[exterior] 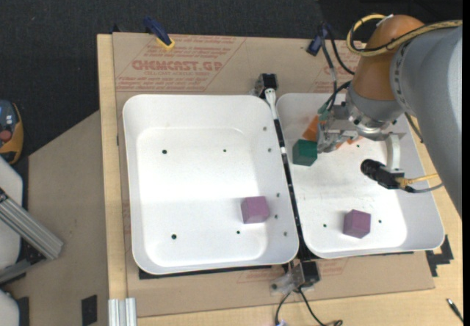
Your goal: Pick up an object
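Tool point(325, 142) over right bin point(422, 222), beside green block point(304, 153); purple cubes point(255, 209) below.

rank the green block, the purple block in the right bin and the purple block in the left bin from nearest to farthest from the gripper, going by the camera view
1. green block: right bin, near its left wall, right by the gripper.
2. purple block in the right bin: toward that bin's near edge, below the gripper in the picture.
3. purple block in the left bin: across the divide, in that bin's lower right part.

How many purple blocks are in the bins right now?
2. One purple block lies in the left bin, toward its near right corner; the other lies in the right bin, near its front edge. The arm could hide more.
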`<action>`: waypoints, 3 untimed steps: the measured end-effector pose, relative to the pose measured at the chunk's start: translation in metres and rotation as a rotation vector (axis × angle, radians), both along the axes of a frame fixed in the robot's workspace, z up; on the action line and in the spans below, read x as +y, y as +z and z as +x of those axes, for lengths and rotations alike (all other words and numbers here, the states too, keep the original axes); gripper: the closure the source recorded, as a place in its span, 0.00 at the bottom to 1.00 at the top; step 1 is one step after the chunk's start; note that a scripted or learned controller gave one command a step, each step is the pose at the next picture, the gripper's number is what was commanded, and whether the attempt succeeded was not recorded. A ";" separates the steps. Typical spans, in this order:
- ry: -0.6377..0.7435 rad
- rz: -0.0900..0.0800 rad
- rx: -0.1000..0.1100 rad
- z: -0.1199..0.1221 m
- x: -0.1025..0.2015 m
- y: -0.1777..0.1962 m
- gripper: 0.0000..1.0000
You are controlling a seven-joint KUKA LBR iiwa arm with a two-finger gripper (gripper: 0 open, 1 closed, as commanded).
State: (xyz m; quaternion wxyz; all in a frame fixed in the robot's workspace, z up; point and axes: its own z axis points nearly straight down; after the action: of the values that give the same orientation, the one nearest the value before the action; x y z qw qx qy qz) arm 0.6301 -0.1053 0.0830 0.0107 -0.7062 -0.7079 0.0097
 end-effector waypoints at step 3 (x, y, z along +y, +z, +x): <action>-0.005 0.010 0.024 0.027 -0.014 -0.001 0.00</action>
State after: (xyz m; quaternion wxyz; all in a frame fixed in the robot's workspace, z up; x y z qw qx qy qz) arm 0.6572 -0.1189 0.0820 0.0231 -0.7079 -0.7058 0.0145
